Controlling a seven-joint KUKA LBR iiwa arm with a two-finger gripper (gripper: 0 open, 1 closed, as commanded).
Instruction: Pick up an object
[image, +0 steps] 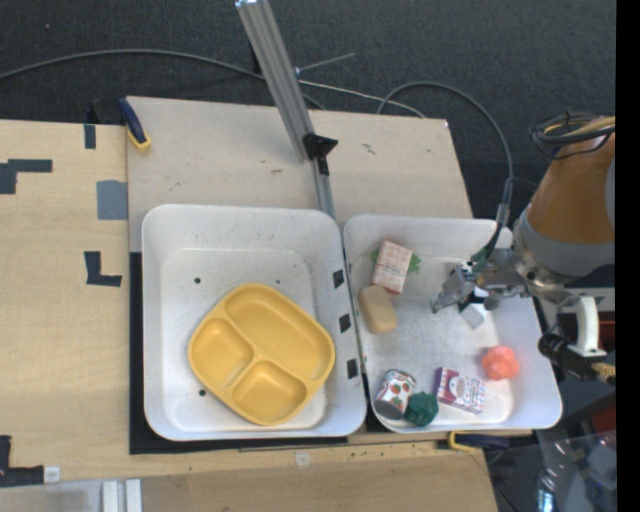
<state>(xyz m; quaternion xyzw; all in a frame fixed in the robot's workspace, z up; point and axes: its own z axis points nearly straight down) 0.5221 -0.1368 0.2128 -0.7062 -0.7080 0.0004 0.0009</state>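
Note:
My gripper (452, 296) hangs over the middle of the right bin (445, 232), reaching in from the right, with nothing between its fingers. To its left lie a small printed carton (392, 266) and a tan block (378, 309). An orange-pink lump (500, 362) rests lower right of the gripper. Along the bin's front edge sit a purple-and-white packet (459, 389), a green lump (421, 408) and a red-and-white round item (396, 390).
The left bin (170, 235) holds a yellow divided plate (262, 352). A slanted metal pole (285, 80) rises from behind the bins. Cables trail across the back of the bench, and the arm's body (570, 210) stands at the right.

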